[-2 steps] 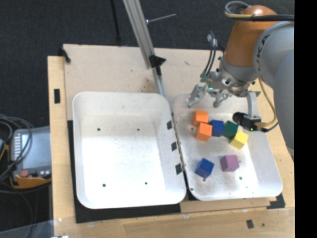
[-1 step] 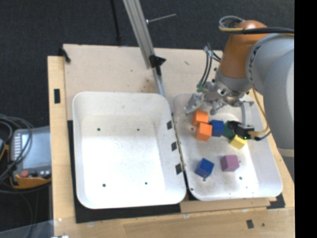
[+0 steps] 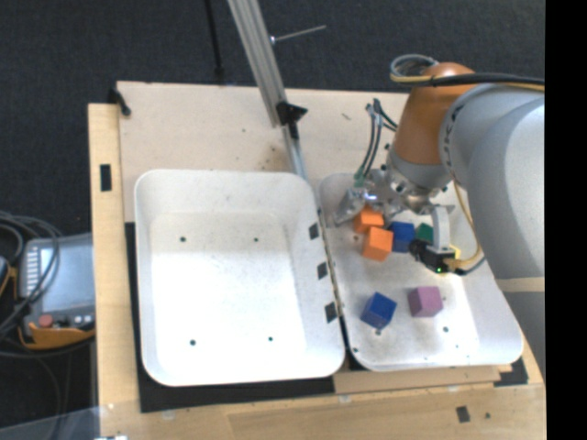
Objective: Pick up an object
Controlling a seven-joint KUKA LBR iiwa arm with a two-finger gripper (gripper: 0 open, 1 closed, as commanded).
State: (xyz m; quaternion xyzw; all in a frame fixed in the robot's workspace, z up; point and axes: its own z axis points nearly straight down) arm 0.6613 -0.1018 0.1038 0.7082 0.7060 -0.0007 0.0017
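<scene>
The right bin (image 3: 486, 337) holds several small blocks. An orange block (image 3: 377, 243) lies beside a second orange piece (image 3: 371, 218), a blue block (image 3: 403, 236) and a green piece (image 3: 424, 233) in a tight cluster at the bin's far end. My gripper (image 3: 389, 204) hangs low right over this cluster, its body hiding part of it. Nearer the front lie a blue cube (image 3: 378, 310) and a purple cube (image 3: 425, 301), both apart from the gripper.
The left bin (image 3: 229, 278) sits beside the right one, with a raised rim between them. A slanted metal rail (image 3: 261, 53) comes down to the bench just behind the bins. Cables trail by the wrist (image 3: 445, 259).
</scene>
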